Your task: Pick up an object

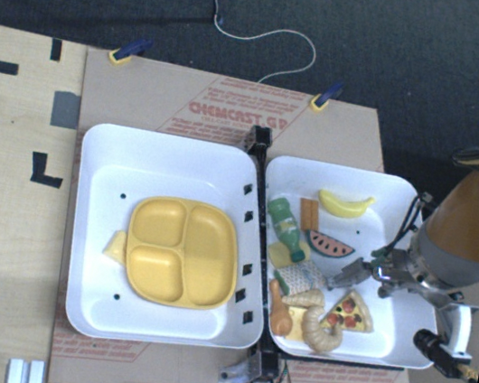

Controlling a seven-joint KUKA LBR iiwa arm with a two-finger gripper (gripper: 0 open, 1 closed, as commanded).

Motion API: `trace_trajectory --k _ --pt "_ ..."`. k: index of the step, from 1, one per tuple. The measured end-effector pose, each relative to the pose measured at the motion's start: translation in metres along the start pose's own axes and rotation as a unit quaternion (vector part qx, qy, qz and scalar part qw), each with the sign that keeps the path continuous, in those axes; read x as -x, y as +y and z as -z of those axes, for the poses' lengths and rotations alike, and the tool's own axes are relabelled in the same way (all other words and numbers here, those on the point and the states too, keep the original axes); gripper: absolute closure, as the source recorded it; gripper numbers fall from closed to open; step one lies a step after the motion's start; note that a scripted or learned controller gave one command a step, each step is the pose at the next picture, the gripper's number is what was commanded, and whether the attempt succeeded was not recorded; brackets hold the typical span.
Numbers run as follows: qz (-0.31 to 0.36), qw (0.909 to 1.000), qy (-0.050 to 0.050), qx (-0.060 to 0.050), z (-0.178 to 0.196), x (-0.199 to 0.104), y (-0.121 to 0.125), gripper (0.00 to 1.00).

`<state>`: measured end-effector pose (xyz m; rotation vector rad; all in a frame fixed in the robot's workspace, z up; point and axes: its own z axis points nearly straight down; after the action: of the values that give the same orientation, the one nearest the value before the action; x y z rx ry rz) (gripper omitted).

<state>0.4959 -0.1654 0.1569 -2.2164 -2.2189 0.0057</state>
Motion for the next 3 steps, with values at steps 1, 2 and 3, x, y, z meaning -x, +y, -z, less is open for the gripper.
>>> trace_trajectory --k 1,2,3 --pt "-0.001 1.0000 0.000 0.001 -0.046 0.006 0.000 0.00" --pt "0.001 1.0000 -0.001 0.004 -0.073 0.005 0.001 0.00" --pt "0.000 1.0000 -0.002 0.005 -0.062 0.006 0.001 1.00"
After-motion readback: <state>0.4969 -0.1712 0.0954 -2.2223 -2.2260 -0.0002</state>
